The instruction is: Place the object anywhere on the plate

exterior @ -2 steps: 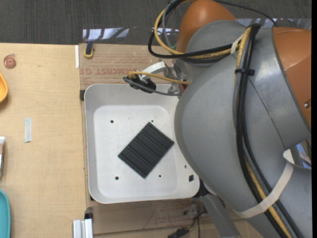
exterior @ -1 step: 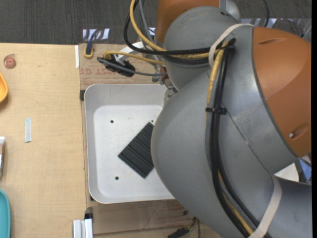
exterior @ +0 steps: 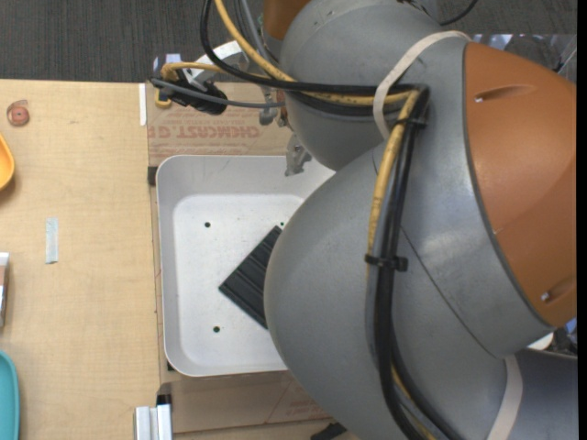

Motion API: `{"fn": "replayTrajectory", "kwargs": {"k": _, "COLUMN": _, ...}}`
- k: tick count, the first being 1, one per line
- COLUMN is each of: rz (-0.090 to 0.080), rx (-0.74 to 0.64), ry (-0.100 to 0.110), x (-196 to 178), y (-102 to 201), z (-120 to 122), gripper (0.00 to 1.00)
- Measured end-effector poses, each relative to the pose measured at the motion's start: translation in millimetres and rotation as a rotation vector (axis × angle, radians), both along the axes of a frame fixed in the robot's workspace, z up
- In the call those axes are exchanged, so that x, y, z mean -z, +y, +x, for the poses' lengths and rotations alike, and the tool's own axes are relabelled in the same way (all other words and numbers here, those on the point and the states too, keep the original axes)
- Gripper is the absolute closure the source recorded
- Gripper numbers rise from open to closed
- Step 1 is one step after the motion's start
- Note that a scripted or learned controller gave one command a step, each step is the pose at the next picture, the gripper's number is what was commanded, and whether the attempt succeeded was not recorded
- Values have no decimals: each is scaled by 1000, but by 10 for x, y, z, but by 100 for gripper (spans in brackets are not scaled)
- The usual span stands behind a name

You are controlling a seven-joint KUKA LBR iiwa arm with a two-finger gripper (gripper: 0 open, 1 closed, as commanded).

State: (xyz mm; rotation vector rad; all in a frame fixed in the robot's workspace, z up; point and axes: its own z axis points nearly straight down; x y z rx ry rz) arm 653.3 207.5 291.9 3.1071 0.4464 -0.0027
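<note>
White bin (exterior: 183, 273): near tabletop (exterior: 83, 181) right edge; dark ridged flat piece (exterior: 249, 278) on its floor toward the right wall, partly hidden under arm (exterior: 404, 273).
Arm: grey with orange band, bulking across most of the bin; yellow and black cables strapped alongside.
End effector: state cannot be told.
Plate: position cannot be told.
Orange item (exterior: 5, 165) and teal item (exterior: 7, 397): left tabletop edge.
Risks: blind grasp missing the flat piece; cables snagging bin rim.

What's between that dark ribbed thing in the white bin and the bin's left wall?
Bare white bin floor with small dark holes, between the black ribbed flat piece and the wall, in the camera view.
</note>
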Motion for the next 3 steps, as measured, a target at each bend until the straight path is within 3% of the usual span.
{"fn": "replayTrajectory", "kwargs": {"k": 1, "rz": -1, "rx": -160, "ry": 2, "x": -733, "y": 192, "z": -94, "gripper": 0}}
{"fn": "replayTrajectory", "kwargs": {"k": 2, "rz": -6, "rx": -163, "ry": 6, "x": -795, "y": 187, "z": -92, "gripper": 100}}
{"fn": "replayTrajectory", "kwargs": {"k": 3, "rz": 1, "rx": -834, "ry": 8, "x": -1134, "y": -300, "z": -222, "gripper": 100}}
